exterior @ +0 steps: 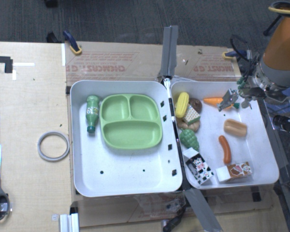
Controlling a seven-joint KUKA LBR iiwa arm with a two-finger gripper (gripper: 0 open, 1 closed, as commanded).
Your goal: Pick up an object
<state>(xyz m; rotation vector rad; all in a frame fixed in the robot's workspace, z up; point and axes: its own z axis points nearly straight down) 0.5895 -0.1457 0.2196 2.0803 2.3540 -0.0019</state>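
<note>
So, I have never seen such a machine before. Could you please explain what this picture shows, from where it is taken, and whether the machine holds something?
One camera above the bench looks down at a slant. The grey and orange shape at the right is a robot arm; its gripper hangs over the right bin, above toy food: a carrot, corn, a bread roll, a sausage. I see nothing between its fingers, and cannot tell whether they are open. The left bin holds a green divided plate and a green bottle. A tape ring lies on the bench.
</note>
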